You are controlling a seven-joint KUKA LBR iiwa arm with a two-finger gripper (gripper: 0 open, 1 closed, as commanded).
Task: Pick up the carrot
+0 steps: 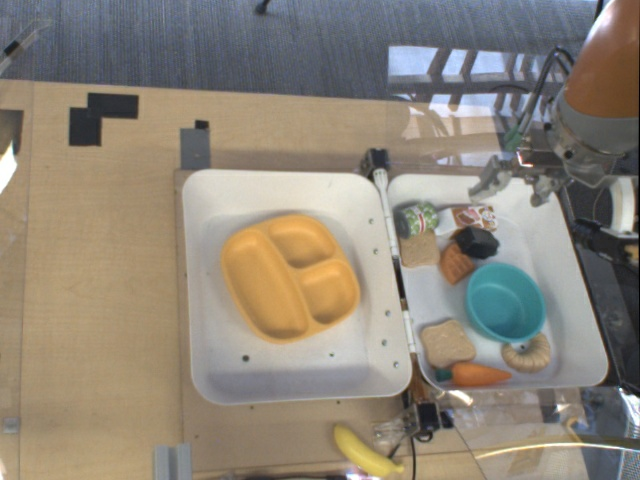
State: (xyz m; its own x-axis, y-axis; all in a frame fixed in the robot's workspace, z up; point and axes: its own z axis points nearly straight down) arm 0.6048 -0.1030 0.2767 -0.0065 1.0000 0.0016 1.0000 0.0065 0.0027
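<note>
From above, the carrot (480,374) lies at the right bin's (585,298) near edge, long axis running left to right. The gripper (520,173) hangs over the far edge, fingers apart and empty, the teal bowl (505,303) between them.

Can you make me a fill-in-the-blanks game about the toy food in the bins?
1. The orange toy carrot lies in the ____ white bin.
2. The yellow divided plastic plate has ____ compartments.
3. The round bowl is coloured ____.
4. The yellow banana lies ____ the bins.

Missing words: right; three; teal; outside
</note>
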